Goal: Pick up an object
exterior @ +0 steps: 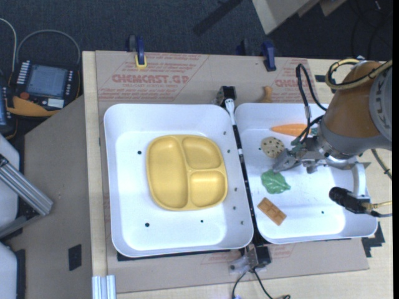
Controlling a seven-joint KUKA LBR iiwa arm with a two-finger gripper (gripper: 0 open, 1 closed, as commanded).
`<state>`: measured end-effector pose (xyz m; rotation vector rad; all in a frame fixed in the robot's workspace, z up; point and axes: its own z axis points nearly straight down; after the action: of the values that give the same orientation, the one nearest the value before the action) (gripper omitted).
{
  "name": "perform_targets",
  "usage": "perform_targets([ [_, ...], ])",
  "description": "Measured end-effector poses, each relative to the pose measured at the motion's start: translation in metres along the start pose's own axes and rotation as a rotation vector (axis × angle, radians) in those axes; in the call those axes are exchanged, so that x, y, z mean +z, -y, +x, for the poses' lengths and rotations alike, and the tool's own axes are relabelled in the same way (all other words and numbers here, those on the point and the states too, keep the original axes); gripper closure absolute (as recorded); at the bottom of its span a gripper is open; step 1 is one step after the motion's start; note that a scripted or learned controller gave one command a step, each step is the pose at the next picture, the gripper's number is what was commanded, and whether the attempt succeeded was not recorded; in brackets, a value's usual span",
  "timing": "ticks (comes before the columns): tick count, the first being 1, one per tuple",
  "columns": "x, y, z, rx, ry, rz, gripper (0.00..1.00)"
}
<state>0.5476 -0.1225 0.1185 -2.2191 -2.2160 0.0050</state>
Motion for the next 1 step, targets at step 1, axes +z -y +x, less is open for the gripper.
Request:
perform_targets([
  [1, 0.0342, -0.0008, 0.0002, 0.000, 0.000, -0.006, 0.00],
])
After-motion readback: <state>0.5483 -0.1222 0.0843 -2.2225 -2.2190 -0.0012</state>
